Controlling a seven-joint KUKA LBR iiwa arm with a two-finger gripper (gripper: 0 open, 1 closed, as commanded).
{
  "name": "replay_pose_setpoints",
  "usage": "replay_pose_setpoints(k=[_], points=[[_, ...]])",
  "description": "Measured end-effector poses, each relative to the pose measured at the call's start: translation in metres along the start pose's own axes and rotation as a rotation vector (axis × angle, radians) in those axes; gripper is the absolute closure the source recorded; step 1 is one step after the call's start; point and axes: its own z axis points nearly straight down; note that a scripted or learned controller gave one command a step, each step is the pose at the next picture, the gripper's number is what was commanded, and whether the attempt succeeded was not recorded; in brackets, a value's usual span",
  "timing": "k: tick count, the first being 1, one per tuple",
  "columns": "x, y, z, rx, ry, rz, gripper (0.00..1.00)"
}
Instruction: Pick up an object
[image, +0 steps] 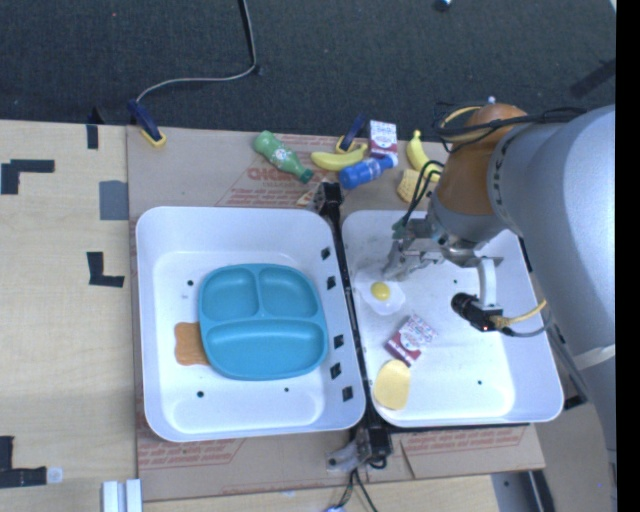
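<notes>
The right bin holds a fried egg toy, a red and white packet and a pale yellow piece. My gripper hangs low over the bin's upper left part, just above and right of the egg, fingers pointing down-left. The grey arm with its orange band comes in from the right. In the left bin lies a blue divided plate with an orange-brown piece tucked at its left edge.
Behind the bins on the cardboard lie a green bottle, a banana, a blue bottle, a small red and white carton and yellow items. A black divider runs between the bins. A black cable connector hangs by the wrist.
</notes>
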Motion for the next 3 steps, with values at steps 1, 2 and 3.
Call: replay_pose_setpoints(k=[1,2,3], points=[[0.000,0.000,0.000,0.000,0.000,0.000,0.00],[0.000,0.015,0.012,0.005,0.003,0.000,0.00],[-0.004,0.036,0.012,0.003,0.002,-0.001,0.00]])
